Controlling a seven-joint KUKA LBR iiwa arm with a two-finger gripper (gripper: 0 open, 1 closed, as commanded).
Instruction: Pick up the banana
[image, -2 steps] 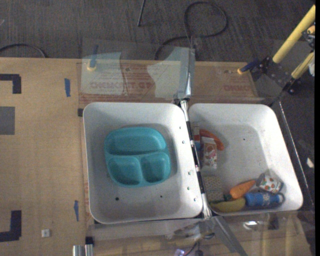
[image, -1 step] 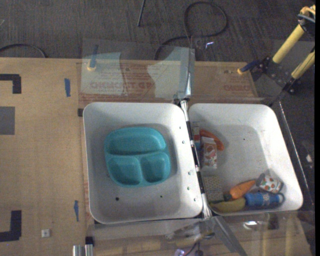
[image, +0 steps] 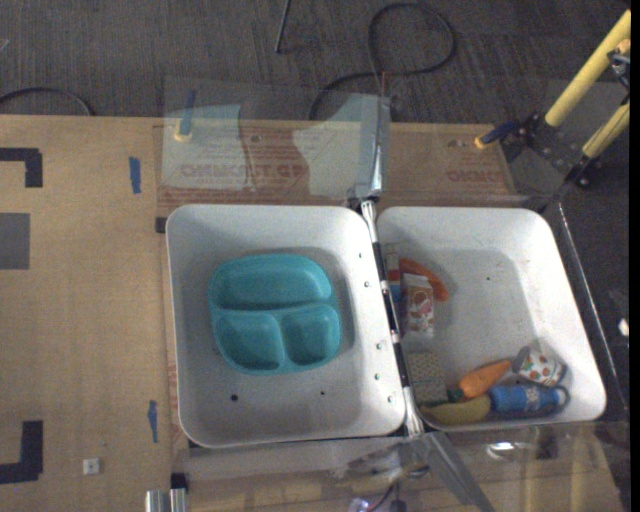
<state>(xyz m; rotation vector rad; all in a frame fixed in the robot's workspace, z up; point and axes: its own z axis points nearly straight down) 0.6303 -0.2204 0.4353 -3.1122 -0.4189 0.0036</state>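
Camera view: gripper state cannot tell. Banana (image: 461, 410) lies at 6 o'clock edge of right bin (image: 560, 300), yellow, touching front wall. Carrot (image: 485, 377) just above it, tilted. Blue bottle (image: 525, 399) just beside banana at 3 o'clock. Patterned cup (image: 540, 367) near bin's 4 o'clock corner. Small packet (image: 419, 303) and orange piece (image: 424, 277) near bin's 9 o'clock wall. Left bin (image: 190, 330) holds teal divided plate (image: 275, 311), centred.
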